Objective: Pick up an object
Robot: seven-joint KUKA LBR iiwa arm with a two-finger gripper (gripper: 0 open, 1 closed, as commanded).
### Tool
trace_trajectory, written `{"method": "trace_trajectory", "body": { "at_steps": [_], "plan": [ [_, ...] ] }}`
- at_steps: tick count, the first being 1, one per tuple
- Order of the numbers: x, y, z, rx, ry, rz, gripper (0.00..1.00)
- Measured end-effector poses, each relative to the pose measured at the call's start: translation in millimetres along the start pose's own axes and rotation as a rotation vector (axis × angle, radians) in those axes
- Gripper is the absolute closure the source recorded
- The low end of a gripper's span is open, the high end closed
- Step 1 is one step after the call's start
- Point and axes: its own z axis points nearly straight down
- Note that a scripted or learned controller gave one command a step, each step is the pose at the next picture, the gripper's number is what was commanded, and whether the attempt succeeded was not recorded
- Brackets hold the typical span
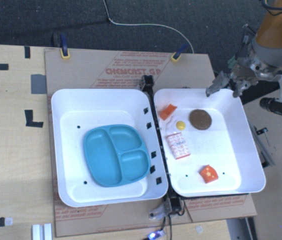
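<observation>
The right bin (241, 134) holds a brown round disc (200, 119), a small yellow ball (181, 125), an orange piece (167, 111) near the divider, a white packet with red print (178, 146) and a red-orange block (208, 174) near the front. My gripper (224, 86) hangs over that bin's far right corner, above and to the right of the brown disc. Its two dark fingers are spread apart with nothing between them.
A blue divided tray (116, 155) lies in the left bin (63, 134). Both bins rest on a cardboard sheet (126, 69) held by clamps at the back. A white cable (146, 25) runs across the dark floor behind.
</observation>
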Motion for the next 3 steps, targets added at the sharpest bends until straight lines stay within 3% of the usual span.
{"method": "trace_trajectory", "body": {
  "at_steps": [1,3],
  "plan": [
    [1,2,-8,-0.012,-0.002,-0.003,0.0],
    [-1,-1,83,-0.008,-0.003,-0.002,0.0]
  ]
}}
